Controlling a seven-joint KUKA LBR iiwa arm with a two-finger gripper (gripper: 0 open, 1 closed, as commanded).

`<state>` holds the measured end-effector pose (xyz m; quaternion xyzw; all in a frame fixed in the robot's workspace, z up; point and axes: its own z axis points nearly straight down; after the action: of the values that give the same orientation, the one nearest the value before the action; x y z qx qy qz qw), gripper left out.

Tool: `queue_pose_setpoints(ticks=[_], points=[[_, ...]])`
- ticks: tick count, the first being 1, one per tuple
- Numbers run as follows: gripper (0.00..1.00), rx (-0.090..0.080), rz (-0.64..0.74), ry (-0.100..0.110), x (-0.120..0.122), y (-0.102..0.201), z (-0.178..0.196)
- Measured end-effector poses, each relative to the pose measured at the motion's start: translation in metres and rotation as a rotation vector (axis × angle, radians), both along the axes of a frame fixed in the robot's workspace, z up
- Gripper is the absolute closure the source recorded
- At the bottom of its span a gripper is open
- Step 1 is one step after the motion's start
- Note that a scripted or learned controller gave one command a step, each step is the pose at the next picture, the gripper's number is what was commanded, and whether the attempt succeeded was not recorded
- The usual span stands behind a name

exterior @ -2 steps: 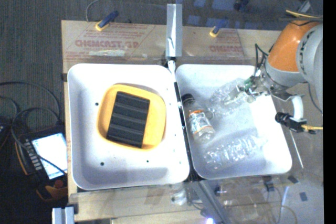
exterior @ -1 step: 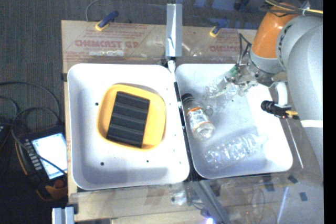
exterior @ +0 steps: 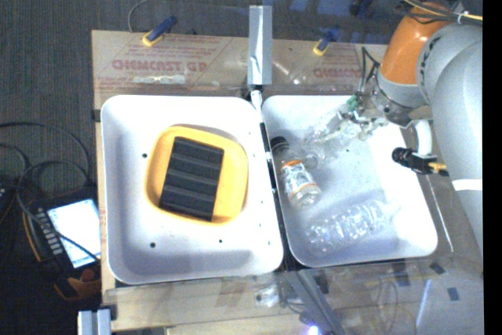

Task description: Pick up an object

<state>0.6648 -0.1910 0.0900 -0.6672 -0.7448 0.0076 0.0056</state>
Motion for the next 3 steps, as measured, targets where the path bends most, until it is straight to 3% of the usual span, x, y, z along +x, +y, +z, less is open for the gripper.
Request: queue_pose_setpoints(ticks=[2,3], points=[[0.0,-0.014,0.029,-0.048,-0.048,0.074,0.008],[0.0,-0.006,0.153,-0.048,-0.086,0.086,0.005]])
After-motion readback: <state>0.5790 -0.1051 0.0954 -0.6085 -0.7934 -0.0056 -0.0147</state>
